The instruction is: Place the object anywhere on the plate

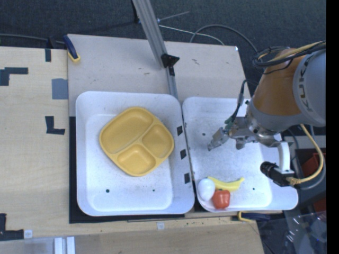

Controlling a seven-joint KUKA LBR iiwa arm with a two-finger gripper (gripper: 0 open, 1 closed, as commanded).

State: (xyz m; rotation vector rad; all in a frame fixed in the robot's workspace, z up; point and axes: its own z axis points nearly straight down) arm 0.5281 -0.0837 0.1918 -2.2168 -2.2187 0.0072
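Camera view, gripper (218, 140) spread open over right bin (204, 112), banana (229, 183), egg (204, 188), red pepper (222, 198) clustered nearby

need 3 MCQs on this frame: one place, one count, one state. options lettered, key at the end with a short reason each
1. Where does the yellow plate lie?
A. in the left bin
B. in the right bin
C. on the bare bench

2. How many compartments does the plate have?
A. two
B. three
C. four

3. How do the white egg, banana and red pepper stand to the plate?
A. all on it
B. one on it, two beside it
C. all off it, in the right bin's near corner

Key:
1 A, the plate sits inside the left bin, on its floor.
2 B, ridges split it into three wells.
3 C, the three items bunch together in the right bin, below the gripper, with the bin walls between them and the plate.
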